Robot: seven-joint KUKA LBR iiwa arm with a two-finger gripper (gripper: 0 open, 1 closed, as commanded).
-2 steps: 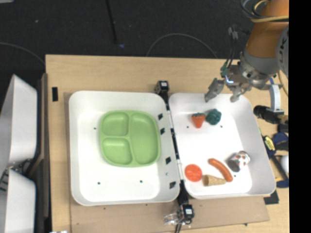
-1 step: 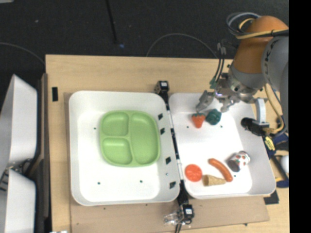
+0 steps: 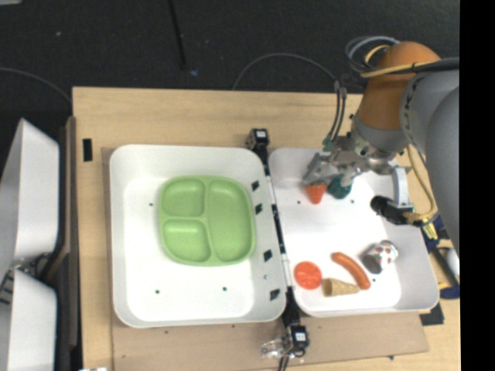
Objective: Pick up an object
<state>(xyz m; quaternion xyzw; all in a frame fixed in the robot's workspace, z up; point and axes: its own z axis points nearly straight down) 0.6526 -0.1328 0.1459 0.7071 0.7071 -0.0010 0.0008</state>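
Note:
My gripper (image 3: 329, 178) hangs low over the far left part of the right bin (image 3: 410, 296). A small orange-red piece (image 3: 315, 195) lies right under its left side, and a teal piece (image 3: 341, 188) under its right side. Whether either one is held is hidden by the wrist. Nearer the front of that bin lie a red disc (image 3: 308, 274), an orange sausage (image 3: 349, 267), a tan cone (image 3: 341, 287) and a grey, white and red object (image 3: 381, 256).
The left bin (image 3: 131, 284) holds a green divided plate (image 3: 207, 219). A raised rim with black clips (image 3: 272, 230) separates the two bins. The arm fills the upper right above the right bin.

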